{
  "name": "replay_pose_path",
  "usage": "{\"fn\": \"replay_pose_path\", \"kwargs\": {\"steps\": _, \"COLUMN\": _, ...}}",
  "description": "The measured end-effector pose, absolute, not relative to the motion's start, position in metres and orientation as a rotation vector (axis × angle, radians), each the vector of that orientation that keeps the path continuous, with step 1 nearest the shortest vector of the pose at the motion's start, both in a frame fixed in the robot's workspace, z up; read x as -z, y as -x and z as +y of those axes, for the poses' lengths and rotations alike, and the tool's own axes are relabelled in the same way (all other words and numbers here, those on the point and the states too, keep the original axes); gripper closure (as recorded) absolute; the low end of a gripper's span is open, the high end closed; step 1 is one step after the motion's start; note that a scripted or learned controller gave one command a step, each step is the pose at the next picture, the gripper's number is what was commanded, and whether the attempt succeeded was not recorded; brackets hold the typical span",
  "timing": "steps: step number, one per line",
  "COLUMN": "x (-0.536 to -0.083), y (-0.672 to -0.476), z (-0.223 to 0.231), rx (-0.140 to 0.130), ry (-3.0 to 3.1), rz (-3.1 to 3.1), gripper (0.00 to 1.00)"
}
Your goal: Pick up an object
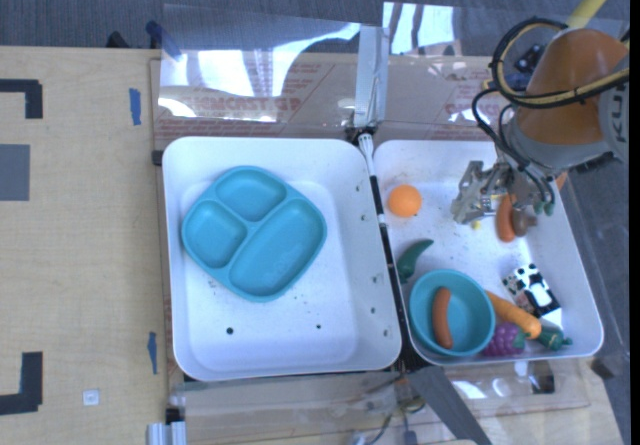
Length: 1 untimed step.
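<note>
My gripper (pixel 500 201) hangs low over the back of the right bin (pixel 585 308), under the grey wrist with its orange band. A small red-orange sausage (pixel 507 218) lies right at the gripper, partly covered by it; whether it is gripped is hidden. An orange ball (pixel 404 201) rests to the gripper's left. Nearer the front stands a blue bowl (pixel 462 333) with a second sausage (pixel 442 318) inside. A carrot (pixel 515 313), purple grapes (pixel 507 339), a black-and-white cow toy (pixel 530 288) and a green piece (pixel 412 257) lie around the bowl.
The left bin (pixel 330 343) holds a blue divided plate (pixel 254 231). A raised divider (pixel 378 223) separates the two bins. Clear panels stand behind both bins. Cables loop around the wrist at the upper right.
</note>
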<state>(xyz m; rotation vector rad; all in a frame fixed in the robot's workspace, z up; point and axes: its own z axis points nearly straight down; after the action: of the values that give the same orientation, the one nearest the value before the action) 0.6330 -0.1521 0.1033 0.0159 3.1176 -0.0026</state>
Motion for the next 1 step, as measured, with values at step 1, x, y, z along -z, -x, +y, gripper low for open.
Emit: {"fn": "replay_pose_path", "kwargs": {"steps": 1, "x": -0.1022, "y": -0.6326, "z": -0.152, "rx": 0.002, "ry": -0.016, "rz": 3.119, "gripper": 0.0}}
